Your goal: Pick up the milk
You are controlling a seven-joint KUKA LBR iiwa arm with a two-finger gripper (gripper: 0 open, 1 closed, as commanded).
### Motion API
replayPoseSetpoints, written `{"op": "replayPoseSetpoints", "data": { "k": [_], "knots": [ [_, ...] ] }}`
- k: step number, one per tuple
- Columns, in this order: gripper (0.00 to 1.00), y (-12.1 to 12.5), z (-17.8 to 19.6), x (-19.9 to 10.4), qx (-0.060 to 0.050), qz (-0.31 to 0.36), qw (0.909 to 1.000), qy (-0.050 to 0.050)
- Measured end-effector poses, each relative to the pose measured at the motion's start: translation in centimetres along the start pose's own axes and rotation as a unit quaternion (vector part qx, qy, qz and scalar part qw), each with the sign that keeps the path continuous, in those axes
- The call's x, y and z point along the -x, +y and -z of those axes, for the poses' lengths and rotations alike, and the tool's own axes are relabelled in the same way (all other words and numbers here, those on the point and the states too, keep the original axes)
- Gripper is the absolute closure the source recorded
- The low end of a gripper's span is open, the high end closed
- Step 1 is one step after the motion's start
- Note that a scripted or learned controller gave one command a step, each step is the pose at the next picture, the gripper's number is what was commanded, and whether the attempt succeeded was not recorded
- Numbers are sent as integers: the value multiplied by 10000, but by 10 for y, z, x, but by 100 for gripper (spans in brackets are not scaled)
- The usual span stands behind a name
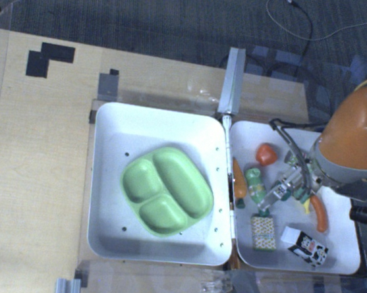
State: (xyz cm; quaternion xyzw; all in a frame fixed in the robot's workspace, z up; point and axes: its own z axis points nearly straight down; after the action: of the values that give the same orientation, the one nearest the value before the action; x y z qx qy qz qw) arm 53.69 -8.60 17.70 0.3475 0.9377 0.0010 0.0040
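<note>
- Camera view puts the gripper (274,196) low over the right bin (348,265), near its middle, with the grey arm (358,131) and its orange band coming in from the right; I cannot tell how far the claw is open from this slant, and I make out nothing held in it
- Milk carton (306,247), white with black patches, lies near the front edge of that bin, apart from the claw and toward me and the right; it looks to be on its side, tilted; a patterned box (263,232) sits just beside it on the left
- Green bottle (254,183), carrot (238,178) and tomato (267,154) crowd the claw's far side; an orange sausage (320,214) lies between the claw and the arm
- I judge this to be the approach step; the pick is not yet made
- Next move, as I see it, calls for shifting toward the carton, squaring the claw to its narrow side and descending clear of the box; left bin (105,166) with the green tray (167,190) plays no part
</note>
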Motion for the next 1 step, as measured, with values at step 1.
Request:
{"op": "replayPoseSetpoints", "data": {
  "k": [1],
  "knots": [
    [0,40,-12,93,-1,377,9993,-2]
  ]
}}
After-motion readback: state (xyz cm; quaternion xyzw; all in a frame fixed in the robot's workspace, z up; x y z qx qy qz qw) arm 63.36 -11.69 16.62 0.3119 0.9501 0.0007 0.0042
